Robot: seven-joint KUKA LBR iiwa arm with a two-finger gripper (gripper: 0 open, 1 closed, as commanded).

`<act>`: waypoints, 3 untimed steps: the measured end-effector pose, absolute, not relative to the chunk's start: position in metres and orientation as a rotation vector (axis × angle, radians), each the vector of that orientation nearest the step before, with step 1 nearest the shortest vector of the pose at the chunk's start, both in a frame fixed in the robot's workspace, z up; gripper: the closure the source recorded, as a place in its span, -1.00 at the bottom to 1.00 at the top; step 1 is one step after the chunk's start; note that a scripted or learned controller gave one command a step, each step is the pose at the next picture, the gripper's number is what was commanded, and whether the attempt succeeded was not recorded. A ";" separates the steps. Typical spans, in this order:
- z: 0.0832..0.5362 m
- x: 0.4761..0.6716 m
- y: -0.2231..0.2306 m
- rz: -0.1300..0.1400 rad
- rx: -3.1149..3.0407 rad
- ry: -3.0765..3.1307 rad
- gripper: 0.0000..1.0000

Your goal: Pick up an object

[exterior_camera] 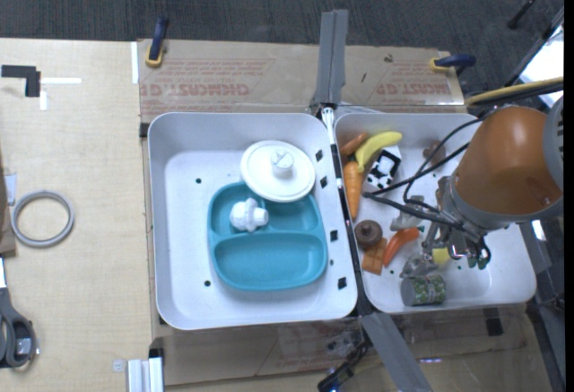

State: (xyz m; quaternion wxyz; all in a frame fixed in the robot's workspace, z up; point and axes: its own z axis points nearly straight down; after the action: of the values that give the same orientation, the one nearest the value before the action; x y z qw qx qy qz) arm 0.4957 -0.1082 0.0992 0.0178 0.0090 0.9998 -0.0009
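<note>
Grey-green crumpled packet (423,288) at lower right looks light and soft, best pinched mid-body; gripper (453,248) just above, its state unclear.

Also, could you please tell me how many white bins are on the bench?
2: the left bin holds a blue tray and white lid; the right bin holds toy food, partly hidden under the arm.

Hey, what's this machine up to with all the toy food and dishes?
A robot arm reaches in from the right and hangs its gripper low over the right bin, which holds a jumble of toy food: a banana, a carrot and a greyish lump just below the gripper. It is meant to pick something up. The left bin has a blue divided tray and a white lid.
</note>
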 end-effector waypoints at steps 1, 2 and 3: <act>0.092 0.553 -0.103 0.000 0.226 3.130 -1.00; 0.100 0.488 -0.104 -0.002 0.325 3.087 -1.00; 0.098 0.487 -0.098 0.003 0.494 3.070 -1.00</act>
State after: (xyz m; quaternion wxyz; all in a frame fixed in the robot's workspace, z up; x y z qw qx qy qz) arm 0.4872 -0.0981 0.0983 0.0161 0.1587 0.9872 0.0010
